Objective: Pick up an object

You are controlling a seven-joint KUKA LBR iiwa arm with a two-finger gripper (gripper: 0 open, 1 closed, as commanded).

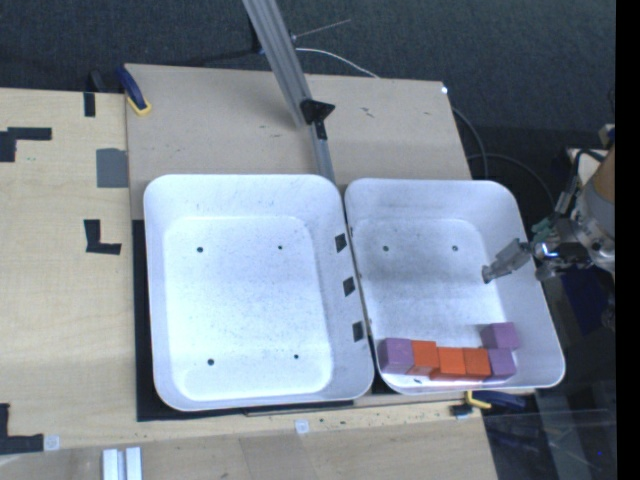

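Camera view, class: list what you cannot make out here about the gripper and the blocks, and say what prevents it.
- Gripper: small and blurred at the right bin's edge; finger state unreadable.
- Arm: cut off by the frame's right side.
- Purple and orange blocks: packed tight against the near wall; exact count and stacking unclear, faces hide each other.

Both white bins, the left bin and the right bin, look like moulded plastic with a smooth, faintly speckled, slightly glossy floor. The table has a pale, matt wood-like top carrying matt black tape marks. The slanted rail above the bins looks like ribbed, brushed metal. The purple blocks and orange blocks appear matt and smooth. The end effector looks like dull grey metal or plastic; which one cannot be told.
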